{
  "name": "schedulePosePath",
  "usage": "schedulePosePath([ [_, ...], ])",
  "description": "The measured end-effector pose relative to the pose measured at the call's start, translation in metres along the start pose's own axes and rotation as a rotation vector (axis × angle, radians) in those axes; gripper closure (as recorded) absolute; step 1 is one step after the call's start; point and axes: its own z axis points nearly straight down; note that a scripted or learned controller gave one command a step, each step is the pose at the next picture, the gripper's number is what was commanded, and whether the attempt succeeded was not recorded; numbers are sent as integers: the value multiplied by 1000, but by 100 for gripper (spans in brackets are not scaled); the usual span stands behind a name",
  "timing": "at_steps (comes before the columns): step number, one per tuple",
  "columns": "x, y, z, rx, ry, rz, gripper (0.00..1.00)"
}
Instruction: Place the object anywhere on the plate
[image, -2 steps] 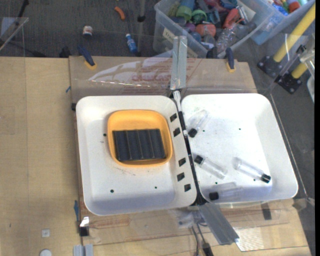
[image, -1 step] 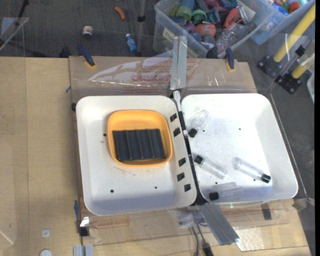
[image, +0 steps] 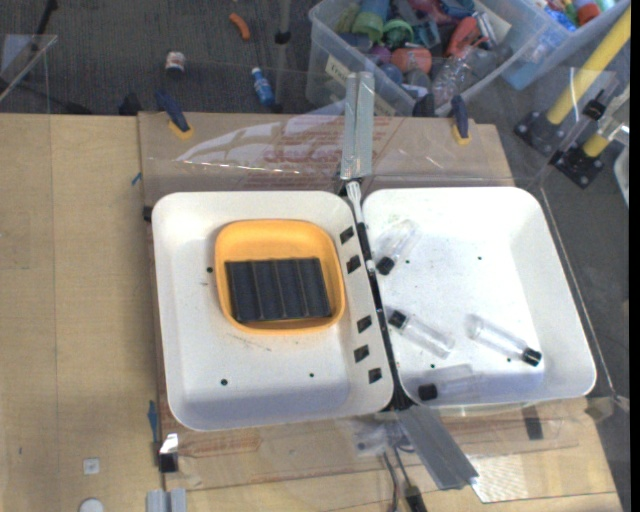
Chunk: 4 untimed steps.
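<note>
At the bottom of the frame, one clear tube (image: 455, 378) lies against the right bin's (image: 560, 300) low wall. I count four tubes there, two bins, one orange plate (image: 232, 240) in the left bin (image: 180, 300), and one dark ribbed block (image: 278, 290) on it. Tubes are round and slippery, so one could roll off the block.

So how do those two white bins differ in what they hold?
The left bin holds an orange plate with a dark ridged block lying on it. The right bin holds several clear tubes with black caps, scattered loose and lying flat. Both bins are shallow, white and alike in size.
</note>
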Motion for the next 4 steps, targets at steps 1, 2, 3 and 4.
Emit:
schedulePosePath([
  [1, 5, -3, -1, 0, -1, -235, 100],
  [2, 7, -4, -1, 0, 0, -296, 100],
  [3, 7, -3, -1, 0, -1, -490, 100],
  [4, 4, -1, 0, -1, -4, -565, 100],
])
